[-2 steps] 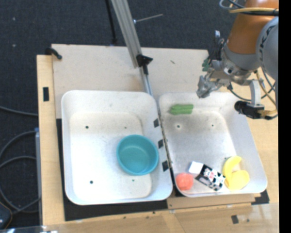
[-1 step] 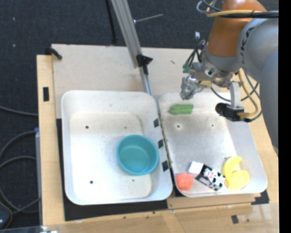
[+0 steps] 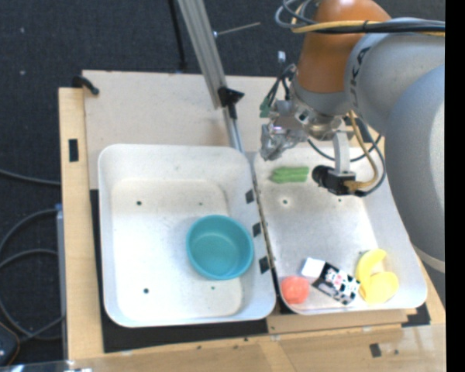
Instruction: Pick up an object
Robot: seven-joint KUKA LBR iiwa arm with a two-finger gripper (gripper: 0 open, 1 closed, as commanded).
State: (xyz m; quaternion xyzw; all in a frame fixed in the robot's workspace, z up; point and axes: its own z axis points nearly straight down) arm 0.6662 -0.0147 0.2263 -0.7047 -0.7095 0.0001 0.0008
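The gripper (image 3: 273, 144) hangs over the far edge of the right bin (image 3: 372, 215), its grasp impossible to tell, just beside a green block (image 3: 289, 175), while a teal bowl (image 3: 218, 246) sits in the left bin (image 3: 132, 208) and small toys crowd the right bin's near edge

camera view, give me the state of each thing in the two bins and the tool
teal bowl: upright, in left bin
green block: lying flat, far end of right bin, just below the tool
orange ball: resting at near edge
black and white block: lying tilted
yellow cup: on its side
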